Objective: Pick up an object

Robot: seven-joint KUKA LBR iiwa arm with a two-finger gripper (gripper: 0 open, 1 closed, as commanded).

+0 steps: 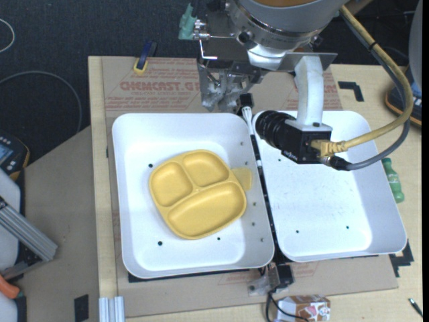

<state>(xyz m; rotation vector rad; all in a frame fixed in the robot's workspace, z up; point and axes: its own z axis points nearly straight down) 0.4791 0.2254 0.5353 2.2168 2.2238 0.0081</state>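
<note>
A yellow three-compartment plate (196, 193) lies in the middle of the left bin (134, 139). A small pale yellow piece (243, 178) pokes out from under its right edge. A green object (394, 183) rests against the right rim of the right bin (335, 227). My gripper (224, 91) hangs over the bench just behind the back rim of the left bin, near the divide between the bins, well away from the plate. Nothing shows in it. A black cylindrical unit (289, 136) on a white bracket juts out from the wrist over the right bin's back left corner.
A yellow hose (375, 136) loops from the black unit off to the right. A blue and yellow clip (143, 57) lies on the cardboard at the back left. A small wrapped item (310, 308) sits by the front edge.
</note>
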